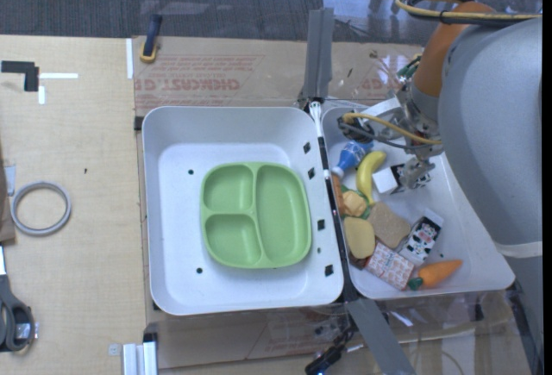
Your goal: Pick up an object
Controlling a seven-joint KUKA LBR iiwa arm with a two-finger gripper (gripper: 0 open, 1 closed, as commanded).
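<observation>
The right bin [483,270] held a heap of toy food: a banana [369,173], a blue-white item [348,158] just left of it, a bread slice [390,225], a pale yellow piece [360,237], a checkered cracker [390,267], a carrot [438,272] and a cow-print carton [422,239]. All looked like light, stiff plastic w/ smooth, prob. slippery skins; none looked fragile. The banana seemed the likeliest pick: it lay on top, nearly upright in the view, w/ the gripper [414,175] just to its right. Best hold was judged to be across its narrow mid-section, where the curve was least, since a pinch near either tip would likely squirt it out. The flat bread and cracker would be hard to get under; the carrot, apart at the bin's front edge, was an easier alt. The arm [492,106] reached in from the right, its orange band [444,46] above the wrist, big grey body covering the bin's right side, wrist angled down toward the bin's back half. The gripper sat low over the pile, beside a small white-and-black block [385,179]; whether the fingers were spread or pinched couldn't be told, too blurred and cluttered w/ cabling. Nothing was visibly held. The left bin [172,218] carried a green tray [256,215].
</observation>
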